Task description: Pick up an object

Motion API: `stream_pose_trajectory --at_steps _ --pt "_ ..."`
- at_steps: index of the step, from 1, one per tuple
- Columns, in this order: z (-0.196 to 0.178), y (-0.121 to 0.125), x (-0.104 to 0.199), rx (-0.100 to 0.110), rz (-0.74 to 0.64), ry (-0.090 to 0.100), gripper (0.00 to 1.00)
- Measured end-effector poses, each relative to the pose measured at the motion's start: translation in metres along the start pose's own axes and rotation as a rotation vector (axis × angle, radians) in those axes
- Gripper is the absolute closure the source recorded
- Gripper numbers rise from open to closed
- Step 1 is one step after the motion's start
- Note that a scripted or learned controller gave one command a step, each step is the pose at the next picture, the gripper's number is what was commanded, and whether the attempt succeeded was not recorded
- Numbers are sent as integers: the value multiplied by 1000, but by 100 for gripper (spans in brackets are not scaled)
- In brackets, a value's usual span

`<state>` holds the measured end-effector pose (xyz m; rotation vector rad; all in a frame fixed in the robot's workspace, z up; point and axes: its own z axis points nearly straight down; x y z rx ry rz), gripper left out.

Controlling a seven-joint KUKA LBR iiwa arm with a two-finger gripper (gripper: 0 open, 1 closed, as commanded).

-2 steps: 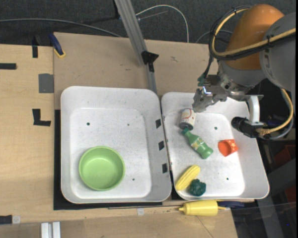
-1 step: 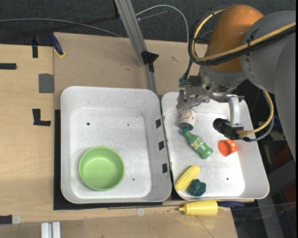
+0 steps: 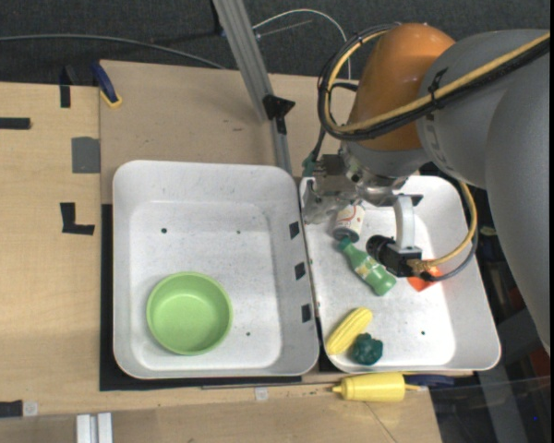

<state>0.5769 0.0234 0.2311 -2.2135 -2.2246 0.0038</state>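
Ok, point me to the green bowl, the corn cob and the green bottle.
green bowl (image 3: 189,313): camera view, middle of its inside.
corn cob (image 3: 348,329): camera view, middle of the yellow cob.
green bottle (image 3: 369,269): camera view, middle of its body.

The arm (image 3: 462,90) reaches over the right bin (image 3: 462,340), its gripper (image 3: 343,212) low near the bin's upper left corner. Just below lies a green bottle (image 3: 369,270); a corn cob (image 3: 348,329) touches a dark green lump (image 3: 367,348), perhaps a toy. A green bowl (image 3: 189,313) sits in the left bin (image 3: 203,192).
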Motion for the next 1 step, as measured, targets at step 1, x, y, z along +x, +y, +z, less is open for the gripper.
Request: stream_pose_trajectory --at_steps 1 --pt "12 -15 54 1 -2 0 100"
